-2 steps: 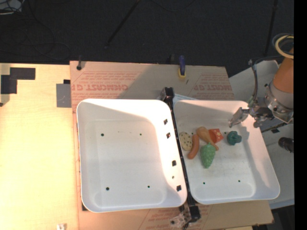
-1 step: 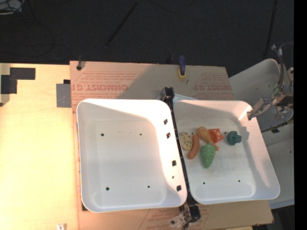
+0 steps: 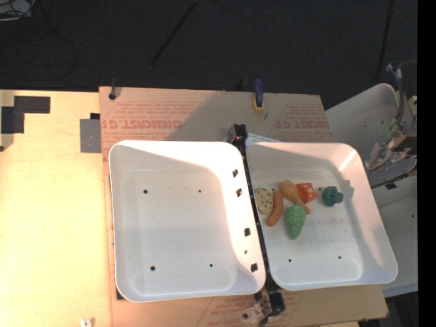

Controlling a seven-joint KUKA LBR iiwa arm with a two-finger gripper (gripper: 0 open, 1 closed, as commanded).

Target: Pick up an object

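1. Toy foods cluster in the right bin (image 3: pixel 368 244): green lumpy piece (image 3: pixel 295 221) at centre.
2. Orange sausage (image 3: pixel 274 210) and speckled disc (image 3: pixel 263 199) lie just left of the green piece; red block (image 3: pixel 306 193) above it; teal piece (image 3: pixel 332 196) to its upper right.
3. Left bin (image 3: pixel 129 251) adjoins on the cardboard-covered surface (image 3: pixel 170 118).
4. Pincer (image 3: pixel 392 148) sits beyond the right bin's far right rim; its opening cannot be told.
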